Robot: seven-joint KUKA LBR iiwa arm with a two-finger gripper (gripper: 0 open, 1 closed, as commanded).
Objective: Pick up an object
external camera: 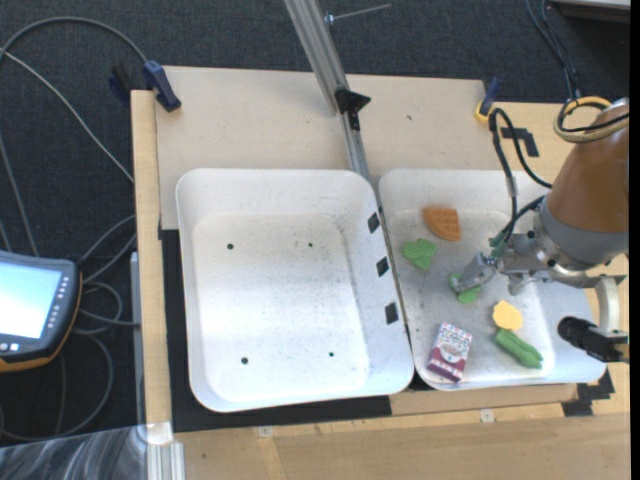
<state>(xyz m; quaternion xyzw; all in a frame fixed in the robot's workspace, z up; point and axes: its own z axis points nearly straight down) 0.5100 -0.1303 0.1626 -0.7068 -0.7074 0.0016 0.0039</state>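
Note:
My gripper (474,276) is low inside the right bin (400,193), near its middle, on the grey arm with its orange band that comes in from the right. A small green object (466,292) lies right at the gripper's tip, partly covered by it. Around it lie an orange wedge (441,221) at the back, a green leafy piece (419,253) to the left, a yellow piece (508,316) and a long green piece (518,348) at the front right. A pink and purple packet (451,351) sits at the front edge.
The left bin (190,203) stands beside the right one, with black clips along the shared wall. A metal pole (318,43) slants over the bench's back. Cables hang at the right, and a handheld screen (30,308) lies off the bench at the left.

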